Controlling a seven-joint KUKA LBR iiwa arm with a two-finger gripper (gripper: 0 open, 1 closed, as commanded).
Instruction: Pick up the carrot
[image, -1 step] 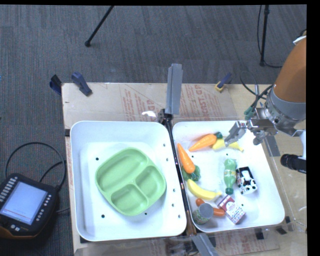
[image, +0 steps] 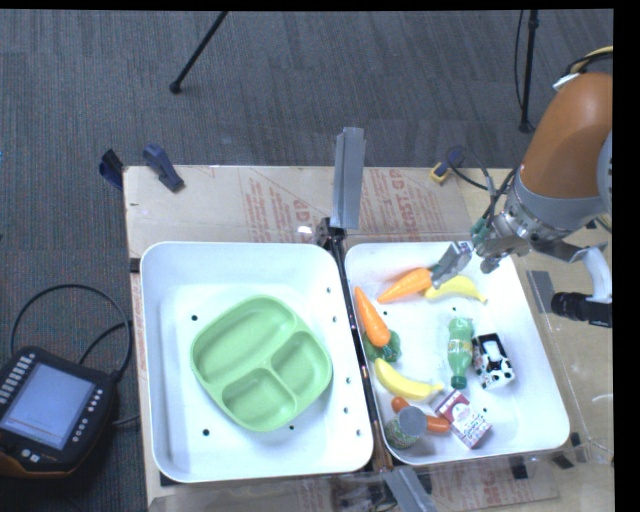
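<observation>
Two carrots lie in the right bin (image: 535, 330). One orange carrot (image: 405, 285) rests near the bin's back wall, pointing left. A second carrot (image: 371, 317) with a green leafy end lies along the bin's left wall. My gripper (image: 468, 261) hangs over the bin's back part, just right of the first carrot's thick end. Its fingers stand open, and the left finger (image: 446, 265) sits close to that carrot's end and to a yellow banana (image: 458, 289). Nothing is between the fingers.
The right bin also holds a second banana (image: 405, 381), a green bottle (image: 459, 349), a black-and-white carton (image: 492, 362), a red-and-white box (image: 464, 418) and a small can (image: 405, 427). The left bin (image: 165, 300) holds a green divided plate (image: 262, 362).
</observation>
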